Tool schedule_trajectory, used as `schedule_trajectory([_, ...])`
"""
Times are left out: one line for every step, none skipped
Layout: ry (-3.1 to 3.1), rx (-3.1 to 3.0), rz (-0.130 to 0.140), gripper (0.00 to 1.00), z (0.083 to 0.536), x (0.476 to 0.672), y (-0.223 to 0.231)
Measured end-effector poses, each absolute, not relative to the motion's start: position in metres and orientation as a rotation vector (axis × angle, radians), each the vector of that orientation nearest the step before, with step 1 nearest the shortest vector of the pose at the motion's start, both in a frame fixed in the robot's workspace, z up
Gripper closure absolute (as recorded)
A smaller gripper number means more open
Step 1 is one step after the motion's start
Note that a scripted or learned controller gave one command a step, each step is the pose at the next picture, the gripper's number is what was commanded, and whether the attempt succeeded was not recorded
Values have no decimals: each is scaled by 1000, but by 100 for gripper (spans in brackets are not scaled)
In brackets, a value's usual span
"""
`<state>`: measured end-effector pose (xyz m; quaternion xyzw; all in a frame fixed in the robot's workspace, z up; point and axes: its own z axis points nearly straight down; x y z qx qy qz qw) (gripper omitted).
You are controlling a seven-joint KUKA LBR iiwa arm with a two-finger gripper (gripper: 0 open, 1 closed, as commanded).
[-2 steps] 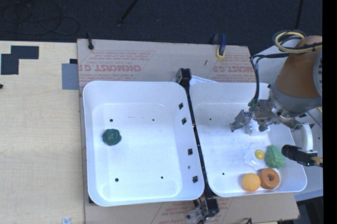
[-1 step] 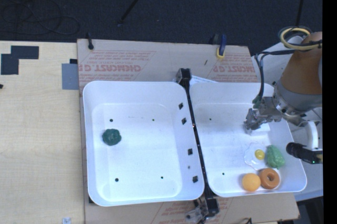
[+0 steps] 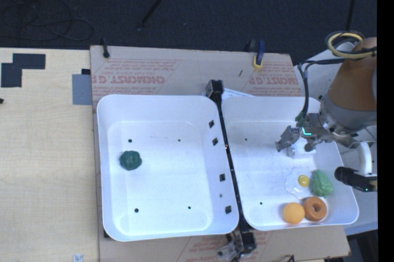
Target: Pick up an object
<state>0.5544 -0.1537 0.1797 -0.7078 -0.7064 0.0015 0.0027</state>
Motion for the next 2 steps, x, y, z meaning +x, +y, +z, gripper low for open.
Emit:
schedule_trajectory([-2218,-2230,0,0,289,486,-204])
schedule_trajectory([-2223,-2213,3,0,164,546,-196])
